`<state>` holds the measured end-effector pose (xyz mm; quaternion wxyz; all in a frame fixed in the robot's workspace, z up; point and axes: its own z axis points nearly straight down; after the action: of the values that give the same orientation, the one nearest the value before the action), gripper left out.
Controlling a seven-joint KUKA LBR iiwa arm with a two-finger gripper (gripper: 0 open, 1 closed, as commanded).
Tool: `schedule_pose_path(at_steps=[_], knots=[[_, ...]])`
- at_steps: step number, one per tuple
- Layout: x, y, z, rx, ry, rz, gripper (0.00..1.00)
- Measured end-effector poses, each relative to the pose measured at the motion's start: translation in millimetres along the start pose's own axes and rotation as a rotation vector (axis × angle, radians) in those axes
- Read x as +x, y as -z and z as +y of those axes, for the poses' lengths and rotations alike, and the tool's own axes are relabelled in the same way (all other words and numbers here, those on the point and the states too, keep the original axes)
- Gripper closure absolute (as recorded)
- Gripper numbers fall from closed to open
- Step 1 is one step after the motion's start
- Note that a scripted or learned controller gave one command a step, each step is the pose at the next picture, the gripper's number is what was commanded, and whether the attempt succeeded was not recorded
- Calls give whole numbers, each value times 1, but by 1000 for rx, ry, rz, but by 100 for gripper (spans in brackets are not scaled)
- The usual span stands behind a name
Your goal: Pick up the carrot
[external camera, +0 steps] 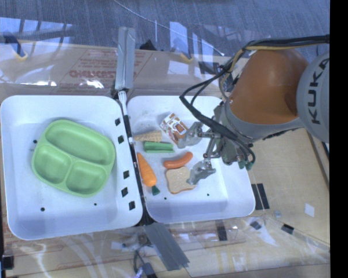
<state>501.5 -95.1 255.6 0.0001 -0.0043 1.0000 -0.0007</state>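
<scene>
Nearest you, at the front of the right bin (pixel 235 204), lie the carrot (pixel 146 171) and the toast (pixel 178 181). The carrot rests on the bin floor close against the left wall, just beside the divider (pixel 126 155) between the two bins, so you can take it that the pick is not yet done.

The gripper (pixel 196 154) hangs over the middle of that bin, to the right of the carrot and apart from it. Its two fingers stand spread, one up near the wrapped snack (pixel 173 127), the other down at the toast's right edge, and nothing sits between them. The sausage (pixel 178 160) lies roughly in the gap below them, so it looks, though the slant makes this hard to judge, as if the gripper is lined up nearer the sausage than the carrot. You would still need to see it travel left, come down, close and lift.

The carrot itself is a short orange cone with a small green stub at its lower end, lying at a slight slant with the pointed end towards the back. The green bean (pixel 158 147) and the cone (pixel 147 136) lie just beyond its tip. The wall beside it leaves little room for a finger on that side. The green plate (pixel 74 157) sits in the left bin (pixel 17 213), well apart.
</scene>
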Motion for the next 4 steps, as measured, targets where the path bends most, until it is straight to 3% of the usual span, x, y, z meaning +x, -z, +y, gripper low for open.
schedule_pose_path(at_steps=[1,2,3,4], knots=[[-28,-65,56,-2,-335,5,0],[-88,-63,93,-2,-258,-1,0],[-89,-53,95,0,-248,-2,100],[-108,21,117,-1,156,-7,100]])
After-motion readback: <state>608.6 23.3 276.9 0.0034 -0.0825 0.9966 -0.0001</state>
